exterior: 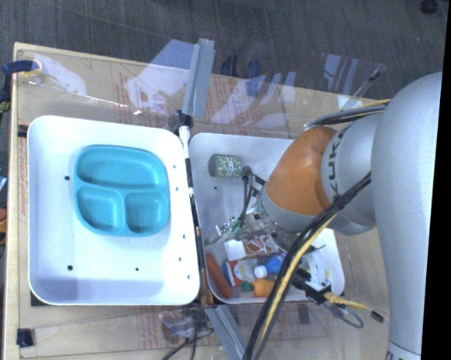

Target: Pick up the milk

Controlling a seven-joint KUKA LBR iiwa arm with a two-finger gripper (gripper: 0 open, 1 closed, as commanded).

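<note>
Arm's orange wrist [303, 178] hangs over the right bin [205, 146], gripper hidden beneath, so grip state: can't tell. Milk carton [239, 250], white w/ red, lies just below-left of wrist amid clutter.

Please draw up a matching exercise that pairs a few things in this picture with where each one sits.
Things:
1. blue divided tray
2. green can
3. orange band
4. red item

Places:
A. near the front edge of the right bin
B. on the arm, above the clutter in the right bin
C. in the middle of the left bin
D. lying on its side near the back of the right bin

Pairs: 1-C, 2-D, 3-B, 4-A
</note>
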